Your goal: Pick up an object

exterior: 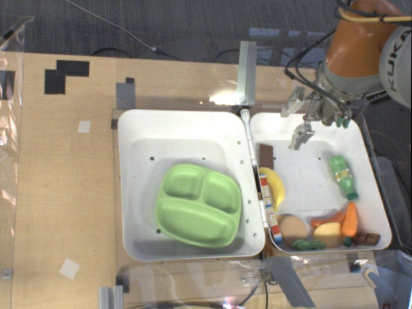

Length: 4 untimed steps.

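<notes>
My end effector (315, 124) above right bin (302, 172), far end | grip state: cannot tell | bottle (343, 176), banana (275, 187) below | tray (198, 205) in left bin (138, 172)

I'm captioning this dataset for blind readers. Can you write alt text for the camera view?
A grey and orange robot arm's gripper hovers over the right bin, which holds a banana, green bottle, carrot and other toy food. The left bin holds a green divided plate.

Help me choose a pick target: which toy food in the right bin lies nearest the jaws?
The green bottle, lying apart along the right wall; banana and carrot lie farther down.
</notes>
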Tool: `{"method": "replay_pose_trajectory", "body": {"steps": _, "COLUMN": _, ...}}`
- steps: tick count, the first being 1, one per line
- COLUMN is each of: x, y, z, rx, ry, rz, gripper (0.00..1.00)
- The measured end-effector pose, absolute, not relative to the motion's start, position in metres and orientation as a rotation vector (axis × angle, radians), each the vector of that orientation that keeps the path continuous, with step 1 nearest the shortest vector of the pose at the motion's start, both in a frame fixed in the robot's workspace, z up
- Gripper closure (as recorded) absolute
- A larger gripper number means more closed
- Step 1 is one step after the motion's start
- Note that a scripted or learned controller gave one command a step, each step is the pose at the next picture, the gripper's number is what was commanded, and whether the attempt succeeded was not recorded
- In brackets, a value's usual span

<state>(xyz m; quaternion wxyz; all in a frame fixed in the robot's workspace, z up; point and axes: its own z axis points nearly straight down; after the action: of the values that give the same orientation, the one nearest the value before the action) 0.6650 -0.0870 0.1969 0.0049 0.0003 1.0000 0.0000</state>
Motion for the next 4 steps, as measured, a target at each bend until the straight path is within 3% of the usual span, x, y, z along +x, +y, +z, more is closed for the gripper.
{"method": "replay_pose_trajectory", "body": {"steps": 1, "x": 0.617, "y": -0.145, "z": 0.14, "rx": -0.109, "ry": 3.136, "rz": -0.003, "gripper": 0.0}}
{"method": "replay_pose_trajectory", "body": {"steps": 2, "x": 0.612, "y": -0.209, "z": 0.154, "rx": -0.171, "ry": 3.126, "rz": -0.007, "gripper": 0.0}}
{"method": "replay_pose_trajectory", "body": {"steps": 3, "x": 0.626, "y": -0.205, "z": 0.09, "rx": -0.135, "ry": 3.124, "rz": -0.005, "gripper": 0.0}}
{"method": "replay_pose_trajectory", "body": {"steps": 4, "x": 0.625, "y": -0.205, "z": 0.089, "rx": -0.409, "ry": 3.102, "rz": -0.006, "gripper": 0.0}}
